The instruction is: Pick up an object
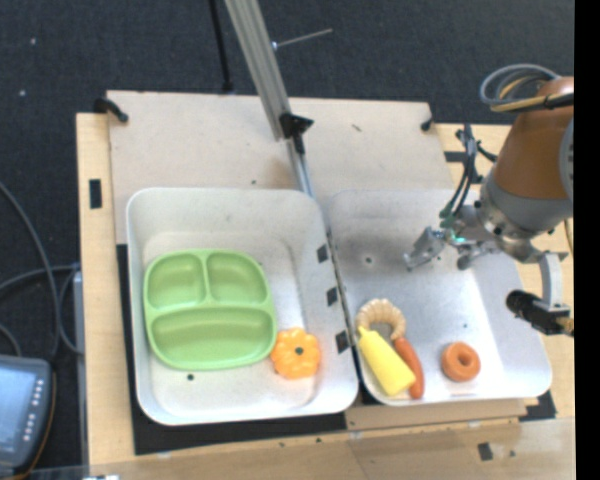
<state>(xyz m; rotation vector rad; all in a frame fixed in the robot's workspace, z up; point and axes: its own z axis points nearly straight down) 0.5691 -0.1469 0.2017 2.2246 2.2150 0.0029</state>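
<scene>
I'm on the approach: gripper hangs over the right bin, fingers' state unclear, and must next descend on the donut.

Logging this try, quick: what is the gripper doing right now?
Gripper: over the right bin, away from the toys; whether open or shut cannot be told.

You have two white bins: the left bin holds one green divided tray and one orange pumpkin; the right bin holds one yellow piece, one carrot, one orange ring, and one tan ring.
</scene>
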